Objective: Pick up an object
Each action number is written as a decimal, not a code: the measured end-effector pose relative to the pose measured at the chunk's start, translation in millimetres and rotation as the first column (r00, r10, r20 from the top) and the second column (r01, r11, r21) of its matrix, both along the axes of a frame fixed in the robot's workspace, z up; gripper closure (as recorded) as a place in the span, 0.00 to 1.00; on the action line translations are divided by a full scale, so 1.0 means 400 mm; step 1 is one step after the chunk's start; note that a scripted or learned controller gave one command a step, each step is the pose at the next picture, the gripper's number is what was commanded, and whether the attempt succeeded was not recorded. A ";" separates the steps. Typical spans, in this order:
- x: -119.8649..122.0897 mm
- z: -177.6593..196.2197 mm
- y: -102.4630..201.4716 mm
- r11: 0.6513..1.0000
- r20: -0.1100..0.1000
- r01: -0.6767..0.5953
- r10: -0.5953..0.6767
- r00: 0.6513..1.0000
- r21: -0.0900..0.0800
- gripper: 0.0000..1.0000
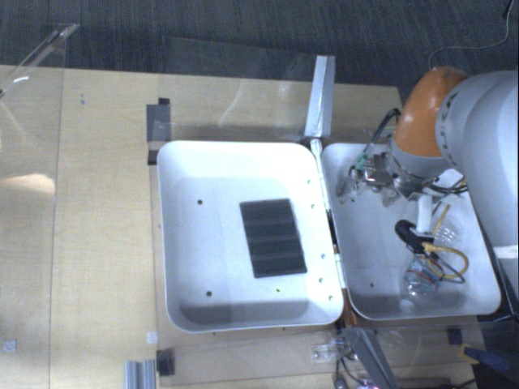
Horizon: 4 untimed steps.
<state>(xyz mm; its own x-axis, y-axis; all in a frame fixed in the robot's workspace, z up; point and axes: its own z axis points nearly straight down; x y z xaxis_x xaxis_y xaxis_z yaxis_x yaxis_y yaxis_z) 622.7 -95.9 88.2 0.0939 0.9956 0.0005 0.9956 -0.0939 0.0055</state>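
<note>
Black ribbed slab [273,237] lies flat in the left bin [195,254]; the end effector [363,178] hangs over the right bin [366,250], and I cannot tell its grip.

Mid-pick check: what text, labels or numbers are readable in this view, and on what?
None can be read.
The black ribbed slab in the left bin shows plain ridges, no print.
The clear object in the right bin is too blurred to show any marking.

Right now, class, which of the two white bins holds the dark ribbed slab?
The bin on the view's left: the dark ribbed slab lies flat near its middle. The right bin has the arm reaching over it.
</note>
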 end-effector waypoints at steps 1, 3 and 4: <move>-0.048 0.246 0.094 0.946 0.001 -0.324 0.324 0.946 -0.002 0.00; 0.046 0.000 -0.053 0.929 0.004 -0.371 0.371 0.929 -0.004 0.00; 0.054 0.034 -0.048 0.928 0.012 -0.372 0.372 0.928 -0.006 1.00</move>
